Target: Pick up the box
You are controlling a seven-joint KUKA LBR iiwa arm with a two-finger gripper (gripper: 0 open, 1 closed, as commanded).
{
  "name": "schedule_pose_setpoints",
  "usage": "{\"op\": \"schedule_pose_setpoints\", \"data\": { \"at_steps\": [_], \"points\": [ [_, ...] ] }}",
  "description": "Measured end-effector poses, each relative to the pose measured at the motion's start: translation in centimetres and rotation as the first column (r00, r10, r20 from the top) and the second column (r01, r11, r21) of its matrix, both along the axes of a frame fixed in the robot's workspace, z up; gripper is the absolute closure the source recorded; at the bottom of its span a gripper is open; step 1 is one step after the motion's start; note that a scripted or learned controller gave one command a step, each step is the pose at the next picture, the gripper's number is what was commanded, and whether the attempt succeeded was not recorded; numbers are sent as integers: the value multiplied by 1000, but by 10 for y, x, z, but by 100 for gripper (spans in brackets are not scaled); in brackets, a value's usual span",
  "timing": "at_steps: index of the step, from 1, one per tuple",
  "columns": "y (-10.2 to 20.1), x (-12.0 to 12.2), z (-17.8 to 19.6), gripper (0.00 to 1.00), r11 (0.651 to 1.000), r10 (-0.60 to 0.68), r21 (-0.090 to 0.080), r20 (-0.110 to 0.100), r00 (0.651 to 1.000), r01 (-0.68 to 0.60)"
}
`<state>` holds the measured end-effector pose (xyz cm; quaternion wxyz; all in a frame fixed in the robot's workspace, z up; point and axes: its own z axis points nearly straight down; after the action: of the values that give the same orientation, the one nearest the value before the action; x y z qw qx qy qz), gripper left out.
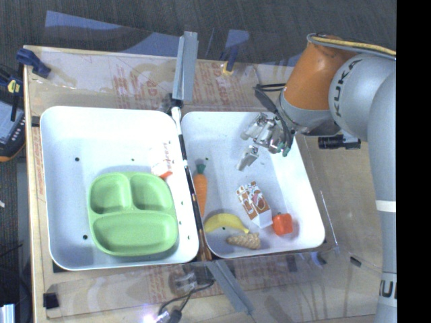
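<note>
Overhead, the gripper point(254, 155) hangs over the right bin point(306, 180), nothing between its parted fingers.
Box point(253, 201) lies nearer, between banana point(225, 222) and red pepper point(283, 224).

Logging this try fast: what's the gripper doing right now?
Gripper: open, holding nothing, above the right bin, apart from the box.
</note>
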<state>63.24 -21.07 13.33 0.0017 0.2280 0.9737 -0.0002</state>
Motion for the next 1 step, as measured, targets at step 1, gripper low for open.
{"op": "schedule_pose_setpoints", "data": {
  "at_steps": [1],
  "points": [
    [16,-41,-21,0,935,-354,1,-6,935,354]
  ]
}}
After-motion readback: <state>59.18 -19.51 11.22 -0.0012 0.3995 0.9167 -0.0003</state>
